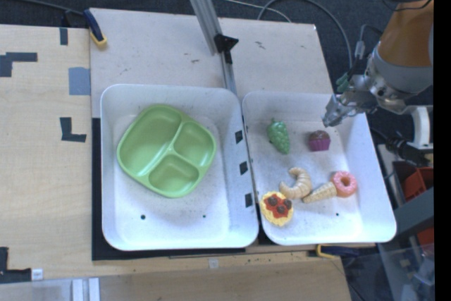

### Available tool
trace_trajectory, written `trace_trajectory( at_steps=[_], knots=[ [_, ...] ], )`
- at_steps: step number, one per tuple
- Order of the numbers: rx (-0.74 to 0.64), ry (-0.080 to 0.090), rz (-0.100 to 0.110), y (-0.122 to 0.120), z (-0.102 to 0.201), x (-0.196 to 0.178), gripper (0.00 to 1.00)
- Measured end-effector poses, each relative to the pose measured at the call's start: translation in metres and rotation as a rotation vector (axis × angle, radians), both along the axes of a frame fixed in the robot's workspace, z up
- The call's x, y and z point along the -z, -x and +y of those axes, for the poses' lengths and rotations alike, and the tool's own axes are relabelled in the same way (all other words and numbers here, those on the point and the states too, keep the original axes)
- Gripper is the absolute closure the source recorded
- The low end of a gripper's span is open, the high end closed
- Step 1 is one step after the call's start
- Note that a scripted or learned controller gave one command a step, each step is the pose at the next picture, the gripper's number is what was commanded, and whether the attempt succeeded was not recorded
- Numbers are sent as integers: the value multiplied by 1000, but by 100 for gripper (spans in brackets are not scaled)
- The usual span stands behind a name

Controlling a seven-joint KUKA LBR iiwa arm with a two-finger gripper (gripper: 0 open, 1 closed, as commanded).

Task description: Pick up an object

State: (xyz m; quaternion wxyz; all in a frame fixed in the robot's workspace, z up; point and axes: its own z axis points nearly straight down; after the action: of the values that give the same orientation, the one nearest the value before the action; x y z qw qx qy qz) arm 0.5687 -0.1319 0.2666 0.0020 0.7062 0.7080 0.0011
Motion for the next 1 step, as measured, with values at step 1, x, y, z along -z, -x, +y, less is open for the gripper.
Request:
trace_trajectory(
  at_steps=[1],
  knots=[
    [-3, -2, 5, 2, 45, 0, 100]
  ],
)
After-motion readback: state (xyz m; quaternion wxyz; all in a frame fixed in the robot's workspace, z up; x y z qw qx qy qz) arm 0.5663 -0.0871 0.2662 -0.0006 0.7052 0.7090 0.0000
